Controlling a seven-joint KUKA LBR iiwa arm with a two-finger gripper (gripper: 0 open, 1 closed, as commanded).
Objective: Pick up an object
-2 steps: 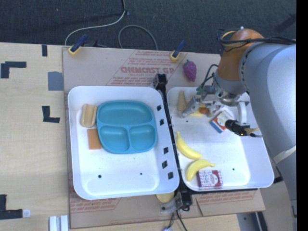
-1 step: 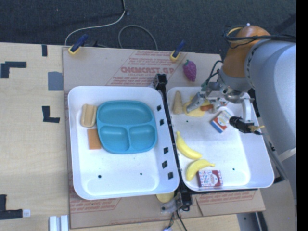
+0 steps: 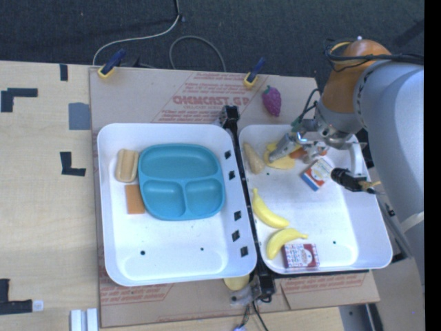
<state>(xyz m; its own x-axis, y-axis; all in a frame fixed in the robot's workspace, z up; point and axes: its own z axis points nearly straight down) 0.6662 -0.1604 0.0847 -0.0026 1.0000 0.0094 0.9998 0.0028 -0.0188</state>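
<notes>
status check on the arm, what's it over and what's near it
Gripper low in right bin, far end. Yellow item right beneath it. Small carton close alongside; two bananas nearer front.

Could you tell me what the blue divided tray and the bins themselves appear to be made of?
The blue divided tray looks like moulded plastic: uniform colour, rounded compartment edges, a soft matte sheen. The left bin and right bin also appear to be plastic, smooth white with rounded corners and faint glossy highlights.

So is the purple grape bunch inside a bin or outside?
Outside. The purple grape bunch lies on the brown board, beyond the right bin's far rim.
</notes>
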